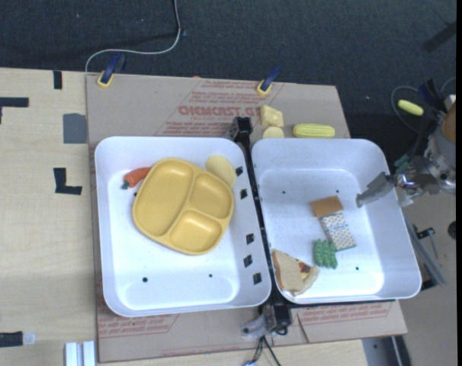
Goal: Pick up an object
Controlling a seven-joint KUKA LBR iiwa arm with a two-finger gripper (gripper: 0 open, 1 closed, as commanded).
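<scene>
we see table (33, 204) carrying two white bins. left bin (109, 227) holds yellow divided plate (184, 206), orange piece, pale yellow piece. right bin (368, 166) holds candidates: sandwich (294, 271), patterned packet (338, 231), brown block (326, 206), green piece (325, 253). tool (376, 191) hovers over right rim, likely staging; grip state we cannot tell.

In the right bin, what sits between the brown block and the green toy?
A patterned white packet lies between the brown block and the green toy in the camera view, close to both; whether they touch is unclear.
</scene>
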